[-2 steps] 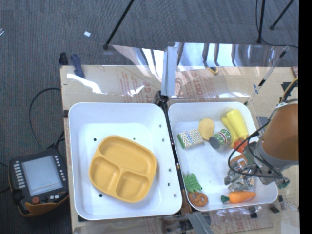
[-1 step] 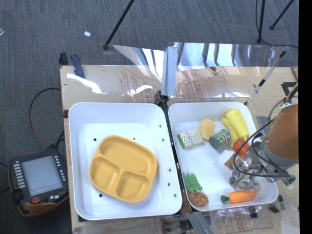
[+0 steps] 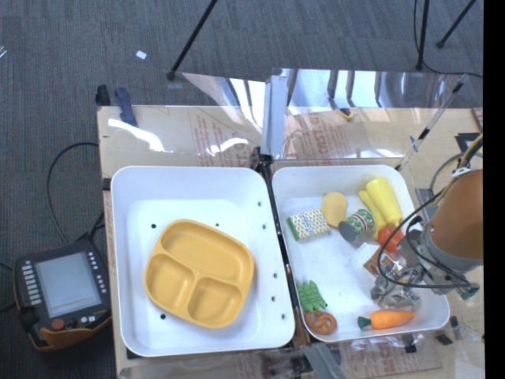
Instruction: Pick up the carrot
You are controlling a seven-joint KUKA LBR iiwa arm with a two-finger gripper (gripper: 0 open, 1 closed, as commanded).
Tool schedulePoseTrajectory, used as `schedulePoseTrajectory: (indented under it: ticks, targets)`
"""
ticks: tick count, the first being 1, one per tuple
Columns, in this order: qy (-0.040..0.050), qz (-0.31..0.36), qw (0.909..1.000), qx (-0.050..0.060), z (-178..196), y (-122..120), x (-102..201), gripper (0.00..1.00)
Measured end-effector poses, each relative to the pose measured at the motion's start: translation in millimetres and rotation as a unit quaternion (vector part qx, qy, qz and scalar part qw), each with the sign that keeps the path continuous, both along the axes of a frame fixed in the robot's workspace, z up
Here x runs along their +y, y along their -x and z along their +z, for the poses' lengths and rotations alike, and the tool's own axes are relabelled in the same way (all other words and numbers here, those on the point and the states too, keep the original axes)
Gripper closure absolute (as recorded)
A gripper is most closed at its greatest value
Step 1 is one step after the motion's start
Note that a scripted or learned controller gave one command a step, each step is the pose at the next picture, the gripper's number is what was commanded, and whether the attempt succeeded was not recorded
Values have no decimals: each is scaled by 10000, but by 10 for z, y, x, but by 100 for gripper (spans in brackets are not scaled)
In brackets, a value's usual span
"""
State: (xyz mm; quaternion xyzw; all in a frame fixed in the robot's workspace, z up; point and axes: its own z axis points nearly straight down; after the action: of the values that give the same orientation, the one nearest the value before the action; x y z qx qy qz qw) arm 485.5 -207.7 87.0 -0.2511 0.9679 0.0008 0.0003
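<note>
Carrot (image 3: pixel 388 319) lies beside pretzel (image 3: pixel 322 321), below pincer (image 3: pixel 397 289).

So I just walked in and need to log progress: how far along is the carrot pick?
Early stage. Done: the arm has reached into the right bin, with the hand low over its floor just above the carrot. In hand: nothing I can confirm; the carrot lies on the bin floor near the front edge, beside the pretzel. Left: closing on the carrot and lifting it.

Orange band (image 3: pixel 465 215) on arm, dark cables looping beside it, grey metal gripper (image 3: pixel 397 284) below
</note>
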Motion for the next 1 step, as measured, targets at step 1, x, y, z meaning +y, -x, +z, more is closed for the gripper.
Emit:
schedulePoseTrajectory:
  ticks: [1]
  targets:
    - [0,400,9992,-7,3,-31,9,100]
